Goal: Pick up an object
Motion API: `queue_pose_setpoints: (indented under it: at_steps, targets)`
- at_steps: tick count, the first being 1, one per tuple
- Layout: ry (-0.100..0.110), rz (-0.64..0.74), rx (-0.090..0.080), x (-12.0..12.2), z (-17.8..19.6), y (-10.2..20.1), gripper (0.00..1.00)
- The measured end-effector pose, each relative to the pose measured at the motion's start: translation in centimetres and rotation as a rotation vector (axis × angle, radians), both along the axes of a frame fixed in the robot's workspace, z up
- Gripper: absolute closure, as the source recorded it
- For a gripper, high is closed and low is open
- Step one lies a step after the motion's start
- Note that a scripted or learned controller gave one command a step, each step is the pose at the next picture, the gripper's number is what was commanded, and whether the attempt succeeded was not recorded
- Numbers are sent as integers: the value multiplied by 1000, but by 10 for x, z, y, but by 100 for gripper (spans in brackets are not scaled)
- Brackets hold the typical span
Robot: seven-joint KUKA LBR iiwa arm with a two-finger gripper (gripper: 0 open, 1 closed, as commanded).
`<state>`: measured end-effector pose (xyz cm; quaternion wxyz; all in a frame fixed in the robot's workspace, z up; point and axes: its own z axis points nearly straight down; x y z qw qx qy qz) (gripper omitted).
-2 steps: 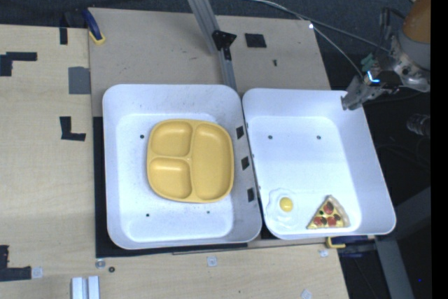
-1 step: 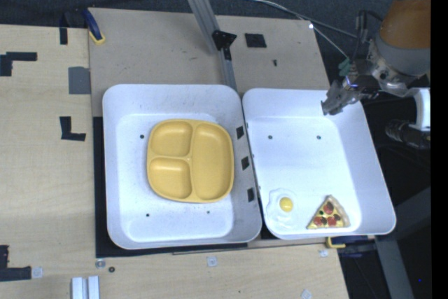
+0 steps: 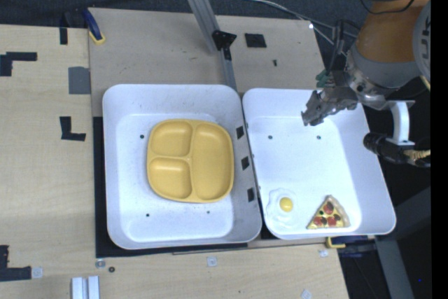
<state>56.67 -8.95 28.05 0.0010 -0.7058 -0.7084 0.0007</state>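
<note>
- Nearest the camera, along the near edge of the right bin (image 3: 364, 171), lie two small things: a pizza slice (image 3: 327, 214) with red toppings at the near right, and a fried egg (image 3: 283, 206) just to its left, apart from it.
- Both sit on the white floor of that bin, well apart from the pincer.
- To the left, the left bin (image 3: 122, 150) holds a yellow divided plate (image 3: 190, 160) with three compartments, lying flat near its middle.
- Between the two bins runs a narrow dark gap with small black clips.
- Farther back, the pincer (image 3: 316, 112) hangs over the far part of the right bin, tilted toward the left; nothing shows between its fingers, and whether they are spread or pressed together cannot be told.
- Behind it, the grey arm (image 3: 392, 31) with its orange band comes in from the far right.
- Both bins rest on a tan table (image 3: 42, 150) marked with bits of black tape.
</note>
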Motion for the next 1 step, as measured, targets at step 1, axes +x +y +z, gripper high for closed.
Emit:
queue_pose_setpoints:
  at_steps: [1]
  targets:
    - [0,2,1,-10,0,51,100]
